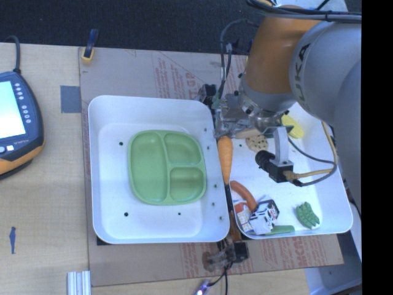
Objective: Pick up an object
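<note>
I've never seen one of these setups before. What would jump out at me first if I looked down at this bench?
The big grey arm with its orange band looms over the right bin, its gripper low near the top of an orange carrot at the bin's left wall. In the left bin a pale green divided plate lies in the middle. A green toy sits in the right bin's near corner.

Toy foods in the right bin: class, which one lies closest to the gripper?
The carrot. Its top end sits just below the gripper, along the bin's left wall, while the sausage and the green toy lie farther down.
</note>
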Available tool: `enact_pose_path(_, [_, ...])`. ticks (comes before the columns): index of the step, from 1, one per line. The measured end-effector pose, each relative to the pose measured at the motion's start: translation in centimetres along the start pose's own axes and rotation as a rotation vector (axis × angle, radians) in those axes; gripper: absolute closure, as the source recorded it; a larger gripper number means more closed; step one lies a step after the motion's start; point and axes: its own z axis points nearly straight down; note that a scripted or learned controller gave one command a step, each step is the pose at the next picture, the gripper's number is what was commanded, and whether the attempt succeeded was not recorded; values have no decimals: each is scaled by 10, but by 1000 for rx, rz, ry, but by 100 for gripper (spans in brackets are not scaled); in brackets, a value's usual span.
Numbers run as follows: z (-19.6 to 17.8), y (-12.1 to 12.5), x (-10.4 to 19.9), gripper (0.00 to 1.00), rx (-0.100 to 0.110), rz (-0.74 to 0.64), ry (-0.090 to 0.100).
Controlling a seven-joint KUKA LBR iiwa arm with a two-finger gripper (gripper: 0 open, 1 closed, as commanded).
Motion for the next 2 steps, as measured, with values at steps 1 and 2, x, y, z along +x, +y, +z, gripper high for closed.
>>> enact_pose_path(1, [20, -18, 4, 100, 2, 0, -1])
enact_pose_path(2, [45, -8, -8, 100, 4, 0, -2])
